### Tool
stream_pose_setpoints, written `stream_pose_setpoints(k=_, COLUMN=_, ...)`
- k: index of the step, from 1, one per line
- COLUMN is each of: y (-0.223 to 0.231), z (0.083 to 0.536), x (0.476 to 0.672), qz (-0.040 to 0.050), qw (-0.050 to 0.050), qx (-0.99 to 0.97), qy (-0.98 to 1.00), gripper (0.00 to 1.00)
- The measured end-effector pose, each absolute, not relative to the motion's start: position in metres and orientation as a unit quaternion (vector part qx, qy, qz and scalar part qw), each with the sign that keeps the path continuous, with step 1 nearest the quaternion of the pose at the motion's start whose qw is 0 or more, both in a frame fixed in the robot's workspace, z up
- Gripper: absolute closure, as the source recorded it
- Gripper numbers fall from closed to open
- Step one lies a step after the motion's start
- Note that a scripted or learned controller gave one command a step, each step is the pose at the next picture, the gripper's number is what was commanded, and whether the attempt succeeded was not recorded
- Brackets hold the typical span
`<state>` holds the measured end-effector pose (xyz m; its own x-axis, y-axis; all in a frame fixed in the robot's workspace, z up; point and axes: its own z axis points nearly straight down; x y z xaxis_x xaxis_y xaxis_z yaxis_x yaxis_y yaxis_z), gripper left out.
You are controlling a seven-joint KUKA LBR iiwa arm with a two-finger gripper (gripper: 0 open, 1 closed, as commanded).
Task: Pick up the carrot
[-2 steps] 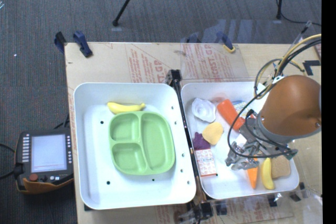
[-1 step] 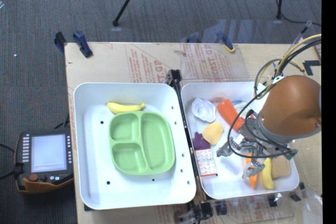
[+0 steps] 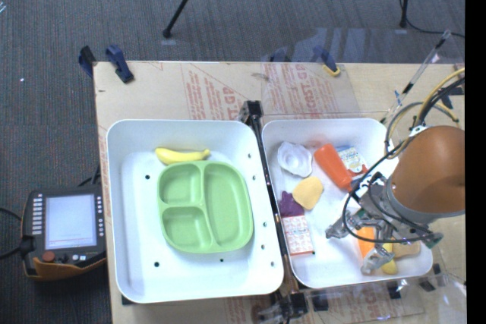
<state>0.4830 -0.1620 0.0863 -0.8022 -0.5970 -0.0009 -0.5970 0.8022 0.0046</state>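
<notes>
Carrot (image 3: 333, 166) lying in right bin (image 3: 323, 277), upper middle, apart from gripper (image 3: 373, 248) | looks light, stiff, slick plastic; I'd grip mid-body across its width | I cannot tell finger spread.

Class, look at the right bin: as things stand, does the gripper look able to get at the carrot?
Probably yes. The carrot lies uncovered near the back of the right bin, with the white shell-like piece and yellow piece beside it, not on it. The gripper hangs nearer the front right corner.
</notes>
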Motion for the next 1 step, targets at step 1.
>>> stream_pose_setpoints(k=1, y=-0.1582, z=0.0959, x=0.4849, qz=-0.0037, qw=-0.001, qx=0.318, qy=-0.948, gripper=1.0)
